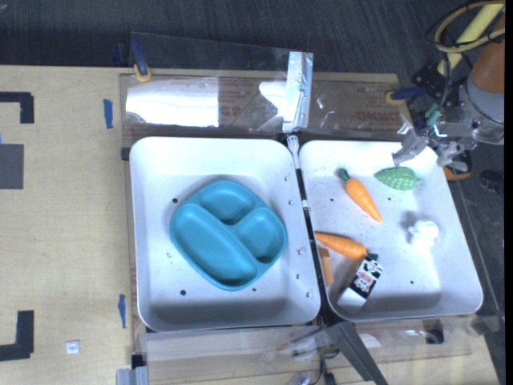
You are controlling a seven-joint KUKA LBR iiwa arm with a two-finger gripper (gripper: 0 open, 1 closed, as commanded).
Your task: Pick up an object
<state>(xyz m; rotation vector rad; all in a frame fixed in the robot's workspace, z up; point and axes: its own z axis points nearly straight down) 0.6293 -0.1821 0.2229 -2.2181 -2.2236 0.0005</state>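
At far right corner of right bin (461, 239), gripper (429, 147) hovers, fingers spread, nothing between them. Green leafy piece (398, 178) lies just beside, nearer. Risk: closing this close to the bin wall could catch the rim and miss.

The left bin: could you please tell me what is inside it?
The left bin holds one blue divided plate with three compartments, lying on its floor. Nothing shows in the compartments. Whatever lies beneath the plate is covered.
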